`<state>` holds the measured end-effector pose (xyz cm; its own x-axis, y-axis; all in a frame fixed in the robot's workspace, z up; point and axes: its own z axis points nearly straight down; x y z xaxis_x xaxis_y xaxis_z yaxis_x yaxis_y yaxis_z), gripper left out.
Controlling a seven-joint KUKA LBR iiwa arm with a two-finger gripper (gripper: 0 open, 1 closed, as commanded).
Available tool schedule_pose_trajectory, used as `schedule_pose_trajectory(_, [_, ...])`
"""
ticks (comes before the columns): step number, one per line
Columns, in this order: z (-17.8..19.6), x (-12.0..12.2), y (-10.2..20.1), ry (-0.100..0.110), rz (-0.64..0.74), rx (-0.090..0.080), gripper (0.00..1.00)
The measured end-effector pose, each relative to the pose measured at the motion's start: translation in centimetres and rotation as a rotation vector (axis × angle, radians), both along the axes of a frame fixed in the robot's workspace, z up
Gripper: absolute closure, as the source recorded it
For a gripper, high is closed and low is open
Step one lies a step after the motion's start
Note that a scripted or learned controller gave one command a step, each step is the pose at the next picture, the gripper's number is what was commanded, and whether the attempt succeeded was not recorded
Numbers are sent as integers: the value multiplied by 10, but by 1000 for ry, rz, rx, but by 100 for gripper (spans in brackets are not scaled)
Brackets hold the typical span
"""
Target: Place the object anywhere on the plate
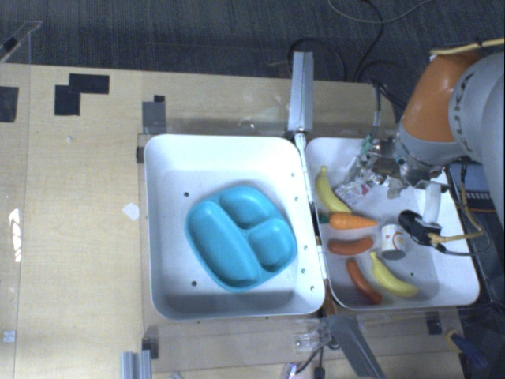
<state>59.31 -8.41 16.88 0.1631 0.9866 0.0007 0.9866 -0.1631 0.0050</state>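
Nearest the camera, the front rim of the left bin (237,313) edged a blue three-compartment plate (241,235), which lay tilted on the bin floor with nothing on it. The right bin (465,294) held the candidate objects: a yellow banana (330,193) against the dividing wall, an orange carrot (353,221) just below it, a reddish sausage (349,246), a second sausage (363,281) beside another banana (392,277) near the front, and a small white cup-like piece (390,240). The gripper (371,176) hung over the bin's rear, above a crumpled packet (355,188); whether the jaws were released or clenched could not be told, and nothing was visibly between them. No object lay on the plate. Judged by appearance, the toy foods would be light, rigid and smooth, hence liable to slip or roll; a grasp across the narrow middle, transverse to the long axis, looked soundest. The carrot, lying apart from its neighbours, appeared easiest to take.
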Motion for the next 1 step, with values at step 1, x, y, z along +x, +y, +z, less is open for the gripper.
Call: schedule_pose_trajectory(1, [66, 55, 1, -2, 54, -1, 0])
